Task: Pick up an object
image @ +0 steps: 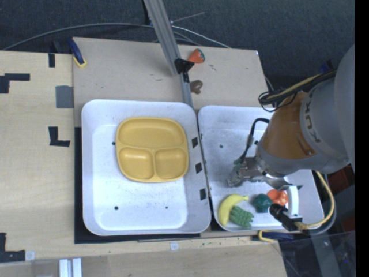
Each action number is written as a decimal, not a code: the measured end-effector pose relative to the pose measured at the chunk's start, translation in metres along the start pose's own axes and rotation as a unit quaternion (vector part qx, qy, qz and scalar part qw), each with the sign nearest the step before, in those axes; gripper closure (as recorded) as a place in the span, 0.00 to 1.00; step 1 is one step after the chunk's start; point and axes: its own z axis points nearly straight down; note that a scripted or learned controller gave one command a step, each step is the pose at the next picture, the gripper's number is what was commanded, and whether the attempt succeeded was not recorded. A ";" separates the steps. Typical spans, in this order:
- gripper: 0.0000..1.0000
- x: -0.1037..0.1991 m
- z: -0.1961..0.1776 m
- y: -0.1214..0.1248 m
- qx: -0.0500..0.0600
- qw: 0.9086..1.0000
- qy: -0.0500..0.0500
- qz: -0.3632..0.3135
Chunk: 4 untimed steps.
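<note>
In the right bin (222, 126), several small toys lie along the near edge: a yellow banana (228, 205), a green knobbly piece (241, 216), a dark teal piece (261, 202) and an orange piece (278, 197). My gripper (240, 175) hangs low over the bin floor, just above and behind the banana, with the orange-banded wrist (288, 137) rising to the right. I see nothing between its fingers.
A yellow three-compartment plate (153, 149) lies in the left bin (98, 212). A grey pole (167, 33) slants down to the gap between the bins. Cables loop beside the arm at the right. Bare floor fills the right bin's far half.
</note>
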 end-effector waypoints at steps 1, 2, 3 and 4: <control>1.00 -0.001 -0.062 0.004 -0.003 1.000 -0.001 0.000; 1.00 0.002 -0.104 0.005 -0.003 1.000 -0.001 0.000; 1.00 0.002 -0.128 0.006 -0.002 1.000 -0.001 0.000; 1.00 0.045 -0.135 0.024 -0.001 1.000 0.000 -0.002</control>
